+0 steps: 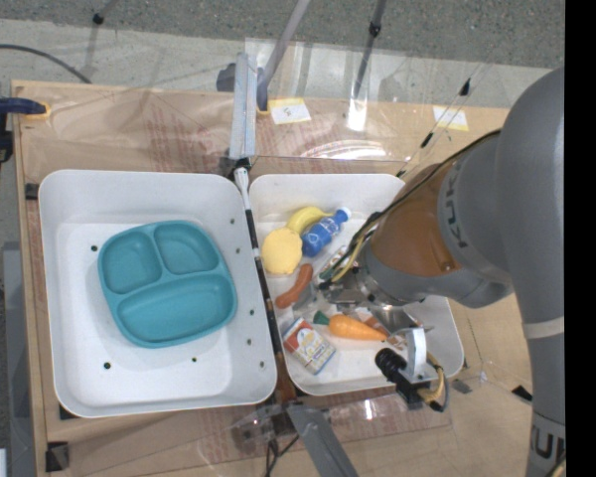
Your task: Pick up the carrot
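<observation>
The carrot (356, 329) is orange with a green tip and lies on its side near the front of the right bin (439, 341). My gripper (370, 304) hangs low over the middle of that bin, right above and just behind the carrot. The grey and orange wrist covers most of the gripper, so I cannot see whether it touches the carrot.
A small carton (309, 346) lies left of the carrot, with a brown sausage (294, 286) and a yellow lemon (282, 250) behind it. A banana (308, 216) and a blue bottle (324, 233) sit farther back. The left bin (70, 266) holds a teal divided plate (166, 281).
</observation>
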{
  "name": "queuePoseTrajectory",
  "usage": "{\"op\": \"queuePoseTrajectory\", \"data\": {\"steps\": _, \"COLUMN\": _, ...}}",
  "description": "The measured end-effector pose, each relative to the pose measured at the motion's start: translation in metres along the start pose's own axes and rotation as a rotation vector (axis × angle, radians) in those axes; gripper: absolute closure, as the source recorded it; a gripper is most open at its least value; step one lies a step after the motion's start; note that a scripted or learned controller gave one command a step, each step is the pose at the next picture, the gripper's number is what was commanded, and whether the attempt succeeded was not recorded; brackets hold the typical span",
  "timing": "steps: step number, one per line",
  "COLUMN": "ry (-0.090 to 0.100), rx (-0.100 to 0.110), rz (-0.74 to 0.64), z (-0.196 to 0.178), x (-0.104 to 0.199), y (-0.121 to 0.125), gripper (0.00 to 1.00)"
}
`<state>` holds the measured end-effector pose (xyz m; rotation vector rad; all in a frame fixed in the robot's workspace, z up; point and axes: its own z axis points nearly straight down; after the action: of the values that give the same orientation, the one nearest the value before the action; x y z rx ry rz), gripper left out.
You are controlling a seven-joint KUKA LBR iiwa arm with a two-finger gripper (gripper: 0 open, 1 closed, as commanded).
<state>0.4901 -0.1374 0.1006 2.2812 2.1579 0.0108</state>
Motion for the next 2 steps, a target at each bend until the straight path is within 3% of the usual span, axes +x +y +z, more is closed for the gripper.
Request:
{"op": "queuePoseTrajectory", "data": {"steps": 1, "ry": -0.003, "rx": 0.007, "rz": -0.212, "z": 0.016, "x": 0.014, "y": 0.013, "gripper": 0.00}}
{"op": "queuePoseTrajectory", "data": {"steps": 2, "ry": -0.004, "rx": 0.009, "rz": 0.058, "z": 0.016, "x": -0.052, "y": 0.086, "gripper": 0.00}}
